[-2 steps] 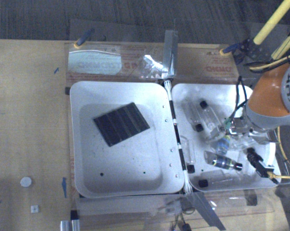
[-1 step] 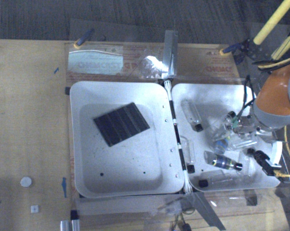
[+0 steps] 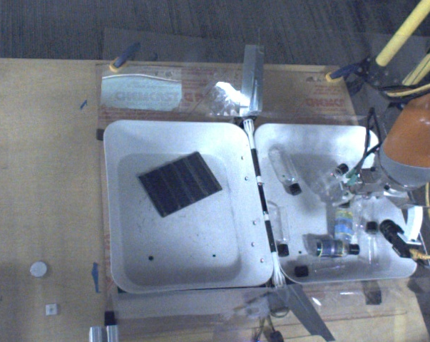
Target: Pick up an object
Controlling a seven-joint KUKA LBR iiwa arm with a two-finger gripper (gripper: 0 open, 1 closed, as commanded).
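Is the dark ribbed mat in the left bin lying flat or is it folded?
Flat and spread out. The dark ribbed mat lies on the floor of the left bin as one single layer, turned at an angle, all four corners showing.

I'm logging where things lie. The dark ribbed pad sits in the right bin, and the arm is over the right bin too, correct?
Not quite. The camera view shows the dark ribbed pad in the left bin, not the right bin. The arm is indeed over the right bin.

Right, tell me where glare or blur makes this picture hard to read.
Camera view: glare washes out the right bin, so its clear bottles blur into the white; the arm looks soft-edged at the right; the dark mat in the left bin reads crisply.
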